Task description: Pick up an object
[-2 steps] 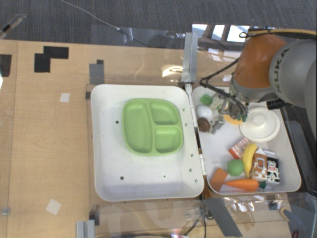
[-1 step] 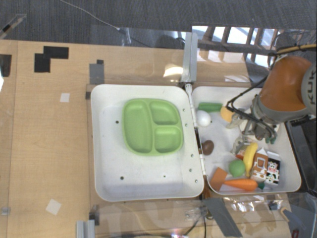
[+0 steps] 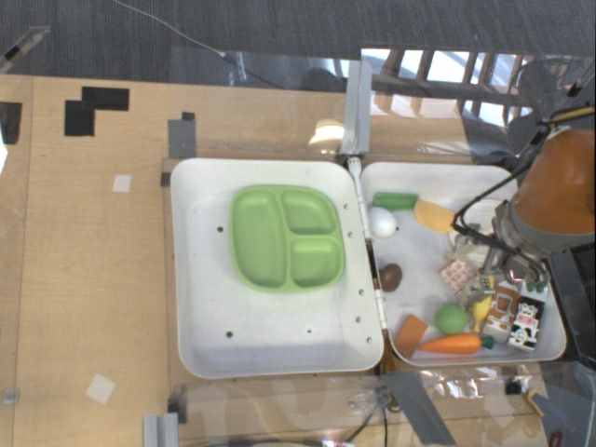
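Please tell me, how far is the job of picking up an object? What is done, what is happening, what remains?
Done: the arm has reached into the right bin, and the claw sits low among the toys, near the pink checkered block and the yellow piece. In hand: nothing visibly lifted; the carrot, green ball and white egg lie in the bin. Left: grasp one object and raise it.

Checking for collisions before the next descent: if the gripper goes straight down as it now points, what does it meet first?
Probably the small yellow item by the green ball, just below the gripper; depth is unclear from this slanted view.
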Controlling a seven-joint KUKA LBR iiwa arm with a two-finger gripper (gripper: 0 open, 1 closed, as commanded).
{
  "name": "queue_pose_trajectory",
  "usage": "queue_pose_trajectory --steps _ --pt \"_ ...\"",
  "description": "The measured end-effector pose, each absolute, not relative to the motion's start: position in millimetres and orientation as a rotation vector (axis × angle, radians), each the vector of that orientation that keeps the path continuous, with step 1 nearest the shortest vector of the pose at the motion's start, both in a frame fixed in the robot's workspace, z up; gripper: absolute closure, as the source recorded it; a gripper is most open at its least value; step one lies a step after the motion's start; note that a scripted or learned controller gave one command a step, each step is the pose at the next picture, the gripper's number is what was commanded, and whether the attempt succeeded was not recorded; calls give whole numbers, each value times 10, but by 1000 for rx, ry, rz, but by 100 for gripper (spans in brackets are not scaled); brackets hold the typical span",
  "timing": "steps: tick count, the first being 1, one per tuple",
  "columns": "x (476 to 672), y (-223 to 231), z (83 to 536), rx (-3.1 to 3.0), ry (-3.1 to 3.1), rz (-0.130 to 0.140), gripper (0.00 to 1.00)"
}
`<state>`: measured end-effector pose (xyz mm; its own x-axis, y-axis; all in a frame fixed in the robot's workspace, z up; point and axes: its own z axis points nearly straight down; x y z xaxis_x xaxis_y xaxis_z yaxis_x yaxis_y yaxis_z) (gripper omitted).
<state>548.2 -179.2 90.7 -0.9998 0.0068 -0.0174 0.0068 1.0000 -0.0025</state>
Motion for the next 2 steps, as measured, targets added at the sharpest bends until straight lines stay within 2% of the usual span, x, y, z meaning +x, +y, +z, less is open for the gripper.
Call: queue_pose_trajectory --steps 1,2 --pt "5493 -777 915 -40 3120 4 0" --pt "6089 -1030 897 205 3118 1 0"
